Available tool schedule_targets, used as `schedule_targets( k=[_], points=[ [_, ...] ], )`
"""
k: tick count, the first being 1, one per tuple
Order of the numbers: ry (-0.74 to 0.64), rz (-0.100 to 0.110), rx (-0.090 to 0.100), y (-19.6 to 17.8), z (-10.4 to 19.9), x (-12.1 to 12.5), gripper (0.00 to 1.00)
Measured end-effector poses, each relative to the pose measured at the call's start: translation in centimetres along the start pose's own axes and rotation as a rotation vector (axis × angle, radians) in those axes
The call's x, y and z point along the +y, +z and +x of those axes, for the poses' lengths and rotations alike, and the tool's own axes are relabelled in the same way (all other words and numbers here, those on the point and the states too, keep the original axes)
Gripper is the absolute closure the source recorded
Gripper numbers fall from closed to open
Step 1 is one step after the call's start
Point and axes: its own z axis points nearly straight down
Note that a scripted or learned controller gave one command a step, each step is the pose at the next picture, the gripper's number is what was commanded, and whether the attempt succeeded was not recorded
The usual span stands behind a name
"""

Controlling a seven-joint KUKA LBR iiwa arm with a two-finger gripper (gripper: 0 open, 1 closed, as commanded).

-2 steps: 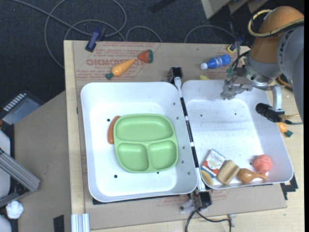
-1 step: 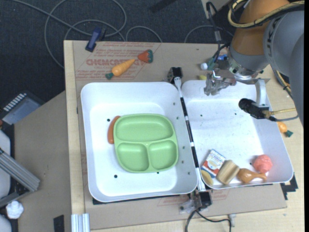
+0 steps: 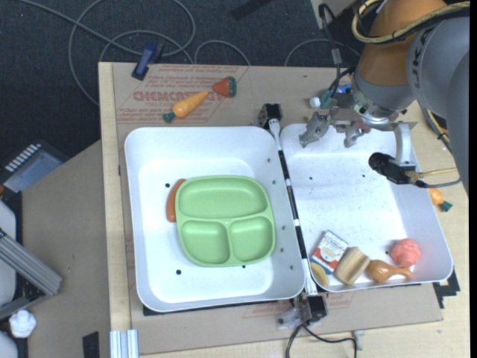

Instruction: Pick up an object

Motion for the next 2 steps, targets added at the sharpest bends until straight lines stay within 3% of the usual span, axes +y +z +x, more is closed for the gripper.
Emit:
schedule_targets(
  k=[1,2],
  points=[
    [0.001,0.000,-0.001,10.1,-3.4,1.9,0.00],
    [0.002,-0.006,-0.004,2.9,-10.5,2.0,0.00]
  ],
)
